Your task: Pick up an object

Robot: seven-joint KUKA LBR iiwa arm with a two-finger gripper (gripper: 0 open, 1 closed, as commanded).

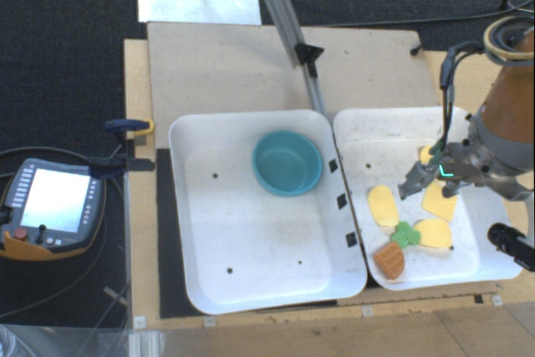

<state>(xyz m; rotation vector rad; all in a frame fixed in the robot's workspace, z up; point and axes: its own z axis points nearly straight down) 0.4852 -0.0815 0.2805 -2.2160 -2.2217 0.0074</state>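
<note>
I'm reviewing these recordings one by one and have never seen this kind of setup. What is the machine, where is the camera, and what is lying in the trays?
One fixed camera looks down at a slant on a bench with two shallow white bins. The robot arm, grey with an orange band, reaches in from the right. Its gripper hangs over the right bin, above several yellow toy pieces, a small green piece and an orange one. I cannot see anything held. The left bin holds a blue bowl. The screen device at far left looks like the robot's hand controller.
</note>
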